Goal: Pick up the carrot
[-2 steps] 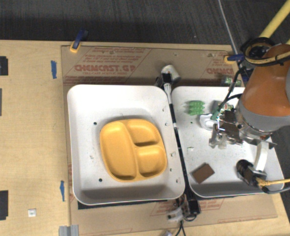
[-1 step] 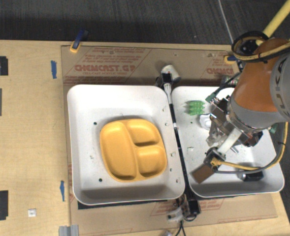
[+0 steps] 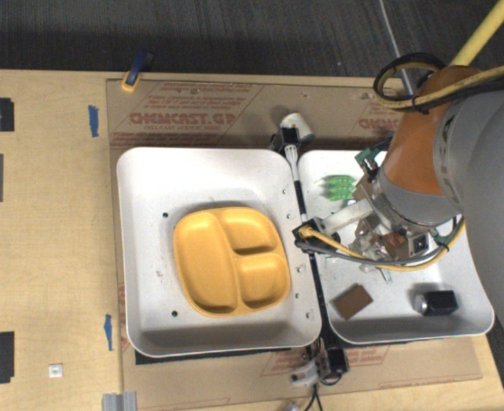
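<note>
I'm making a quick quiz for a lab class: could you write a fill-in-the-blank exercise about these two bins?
1. The yellow divided plate lies in the ____ bin.
2. The plate has ____ compartments.
3. The brown block lies in the ____ bin.
4. The black object lies to the ____ of the brown block.

Missing words: left; three; right; right

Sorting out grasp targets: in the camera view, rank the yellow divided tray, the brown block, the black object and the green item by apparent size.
1. Yellow divided tray, by far the largest.
2. and 3. Brown block and black object look alike; I will not rank them.
Green item is partly hidden by the arm, so its place is unsure.
</note>
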Controlling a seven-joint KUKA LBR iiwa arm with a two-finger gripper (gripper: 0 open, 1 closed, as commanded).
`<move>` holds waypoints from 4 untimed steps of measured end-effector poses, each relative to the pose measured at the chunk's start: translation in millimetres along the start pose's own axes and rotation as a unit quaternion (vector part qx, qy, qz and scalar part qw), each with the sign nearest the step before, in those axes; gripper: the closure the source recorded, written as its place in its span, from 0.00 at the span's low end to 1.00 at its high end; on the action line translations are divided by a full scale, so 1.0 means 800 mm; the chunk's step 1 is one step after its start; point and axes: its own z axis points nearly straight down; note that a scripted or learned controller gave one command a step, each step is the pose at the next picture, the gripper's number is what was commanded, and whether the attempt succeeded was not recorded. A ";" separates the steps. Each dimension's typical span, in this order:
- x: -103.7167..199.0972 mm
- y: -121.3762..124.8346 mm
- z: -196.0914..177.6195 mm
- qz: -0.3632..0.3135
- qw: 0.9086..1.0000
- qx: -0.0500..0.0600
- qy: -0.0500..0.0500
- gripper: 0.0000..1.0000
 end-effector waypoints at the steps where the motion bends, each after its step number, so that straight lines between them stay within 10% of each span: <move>1: 0.013 -0.039 -0.008 0.059 0.998 0.000 0.000 1.00; 2: 0.071 -0.067 0.035 0.055 0.999 0.000 0.001 1.00; 4: 0.026 -0.082 0.024 0.053 0.999 0.001 -0.001 1.00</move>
